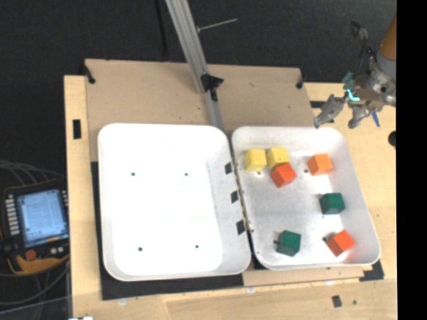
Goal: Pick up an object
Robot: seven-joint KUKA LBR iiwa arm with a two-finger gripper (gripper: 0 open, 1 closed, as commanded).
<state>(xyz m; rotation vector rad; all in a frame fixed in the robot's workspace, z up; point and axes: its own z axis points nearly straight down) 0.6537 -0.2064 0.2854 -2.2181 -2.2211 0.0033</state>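
The right bin (pixel 357 179) holds several small blocks. Two yellow blocks (pixel 255 159) (pixel 278 156) sit side by side near its back left, with a red-orange block (pixel 283 174) touching them in front. An orange block (pixel 320 163) lies toward the back right. A dark green block (pixel 331 203) is at mid right, another green block (pixel 288 243) near the front, and a red-orange block (pixel 341 242) at the front right. My gripper (pixel 342 115) hangs open above the bench just behind the bin's back right corner, holding nothing.
The left bin (pixel 163 199) stands beside the right one. A slanted metal pole (pixel 190 42) rises behind the bins. A handheld pendant with a lit screen (pixel 37 222) lies off the bench's left edge.
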